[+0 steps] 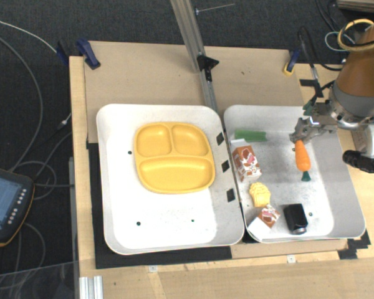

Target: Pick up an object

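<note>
We see the arm point(359, 73) reaching in from the right, with its gripper point(306, 129) low over the back part of the right bin point(343, 185). The gripper is just above the top end of a toy carrot point(303, 158), which lies in the bin with its green tip pointing to the front. We cannot tell if the jaws are released or clenched, and nothing is visible between them. In the same bin there are also a green block point(250, 136), a red and white carton point(245, 162), a yellow toy point(260, 194), a small red packet point(268, 215) and a black object point(295, 218). The left bin point(112, 167) holds a yellow divided plate point(173, 157).
</note>
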You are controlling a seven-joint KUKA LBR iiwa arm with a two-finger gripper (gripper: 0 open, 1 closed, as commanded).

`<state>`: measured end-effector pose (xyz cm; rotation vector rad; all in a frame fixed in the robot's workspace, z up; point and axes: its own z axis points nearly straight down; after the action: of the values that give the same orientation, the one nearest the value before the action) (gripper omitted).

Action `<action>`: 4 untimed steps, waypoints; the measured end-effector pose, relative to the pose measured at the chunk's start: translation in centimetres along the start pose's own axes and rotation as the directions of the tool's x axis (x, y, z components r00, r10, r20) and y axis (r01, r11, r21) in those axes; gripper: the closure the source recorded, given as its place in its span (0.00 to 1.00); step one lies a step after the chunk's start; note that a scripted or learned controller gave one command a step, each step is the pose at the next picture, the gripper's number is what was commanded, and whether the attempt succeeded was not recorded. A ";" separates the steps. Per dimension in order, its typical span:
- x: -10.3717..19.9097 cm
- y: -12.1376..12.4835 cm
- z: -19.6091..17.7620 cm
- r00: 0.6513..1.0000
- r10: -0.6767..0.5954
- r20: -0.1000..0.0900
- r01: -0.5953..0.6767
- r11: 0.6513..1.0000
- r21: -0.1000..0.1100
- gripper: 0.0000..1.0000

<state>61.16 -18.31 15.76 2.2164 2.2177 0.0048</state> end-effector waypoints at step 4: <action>10.1 0.3 -8.3 1.000 -0.006 -0.006 0.006 1.000 0.010 1.00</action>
<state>61.45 -8.14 24.01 2.2174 2.2321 0.0001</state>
